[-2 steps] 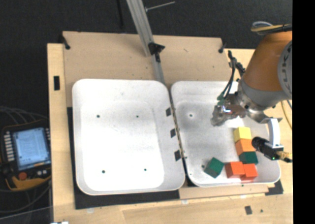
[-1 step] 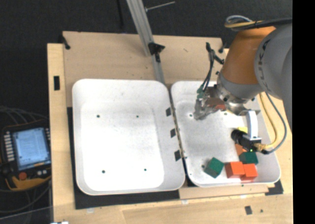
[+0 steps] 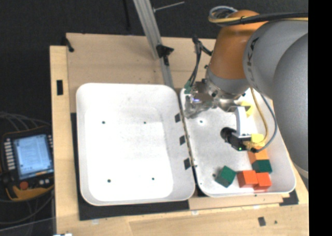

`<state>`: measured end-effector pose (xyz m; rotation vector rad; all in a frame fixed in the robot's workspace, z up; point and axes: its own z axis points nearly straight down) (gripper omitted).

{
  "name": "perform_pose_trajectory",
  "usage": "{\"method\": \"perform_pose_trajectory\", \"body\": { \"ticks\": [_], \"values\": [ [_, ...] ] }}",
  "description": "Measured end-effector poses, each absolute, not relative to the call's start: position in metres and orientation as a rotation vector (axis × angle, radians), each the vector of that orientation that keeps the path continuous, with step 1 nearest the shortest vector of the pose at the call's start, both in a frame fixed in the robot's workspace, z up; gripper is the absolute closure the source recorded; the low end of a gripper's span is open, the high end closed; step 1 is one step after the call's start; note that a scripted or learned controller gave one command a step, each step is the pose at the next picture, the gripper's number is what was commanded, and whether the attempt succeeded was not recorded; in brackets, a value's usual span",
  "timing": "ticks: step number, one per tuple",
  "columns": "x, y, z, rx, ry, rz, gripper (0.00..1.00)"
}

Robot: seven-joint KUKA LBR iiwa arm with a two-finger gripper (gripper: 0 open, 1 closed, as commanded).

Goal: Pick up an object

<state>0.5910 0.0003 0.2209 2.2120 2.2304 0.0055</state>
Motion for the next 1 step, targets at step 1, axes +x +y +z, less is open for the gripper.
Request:
{"method": "perform_pose_trajectory", "body": {
  "ticks": [1],
  "values": [
    [0.6081,0.0506,0.2148,2.213,2.228,0.002,1.00]
  ]
}}
